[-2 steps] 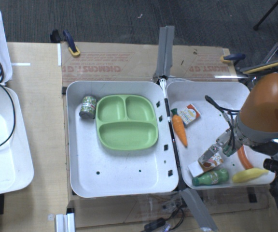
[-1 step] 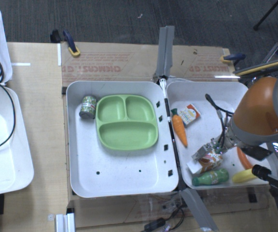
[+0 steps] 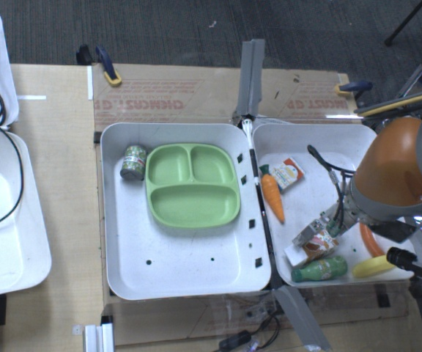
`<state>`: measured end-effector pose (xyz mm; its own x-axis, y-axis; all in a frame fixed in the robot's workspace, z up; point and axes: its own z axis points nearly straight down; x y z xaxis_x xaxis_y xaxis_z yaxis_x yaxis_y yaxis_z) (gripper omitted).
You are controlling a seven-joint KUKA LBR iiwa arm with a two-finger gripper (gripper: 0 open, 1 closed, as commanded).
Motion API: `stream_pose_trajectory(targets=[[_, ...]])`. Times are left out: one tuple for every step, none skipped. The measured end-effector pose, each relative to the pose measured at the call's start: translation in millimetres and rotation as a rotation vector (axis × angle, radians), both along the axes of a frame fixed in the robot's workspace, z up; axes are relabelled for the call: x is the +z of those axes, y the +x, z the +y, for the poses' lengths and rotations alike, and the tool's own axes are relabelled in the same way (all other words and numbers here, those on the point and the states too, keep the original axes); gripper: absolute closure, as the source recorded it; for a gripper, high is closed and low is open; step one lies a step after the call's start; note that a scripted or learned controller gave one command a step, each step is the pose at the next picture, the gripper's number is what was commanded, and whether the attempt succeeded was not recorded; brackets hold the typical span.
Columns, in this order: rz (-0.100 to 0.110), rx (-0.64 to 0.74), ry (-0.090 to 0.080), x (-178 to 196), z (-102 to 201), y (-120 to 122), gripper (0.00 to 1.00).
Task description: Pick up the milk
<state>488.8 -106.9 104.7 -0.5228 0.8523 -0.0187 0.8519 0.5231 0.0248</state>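
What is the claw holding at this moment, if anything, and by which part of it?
It cannot be told. The claw is low in the right bin, right at the milk carton, but the hold itself is not visible.

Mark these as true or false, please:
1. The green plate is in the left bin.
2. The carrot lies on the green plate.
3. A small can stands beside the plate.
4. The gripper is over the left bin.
1. True: the green plate lies in the left bin.
2. False: the carrot lies in the right bin.
3. True: the small can is at the plate's left.
4. False: the gripper is over the right bin.
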Motion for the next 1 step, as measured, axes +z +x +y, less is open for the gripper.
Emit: stream_pose_trajectory(targets=[[-0.003, 0.054, -0.007, 0.3, 2.2, 0.4, 0.0]])
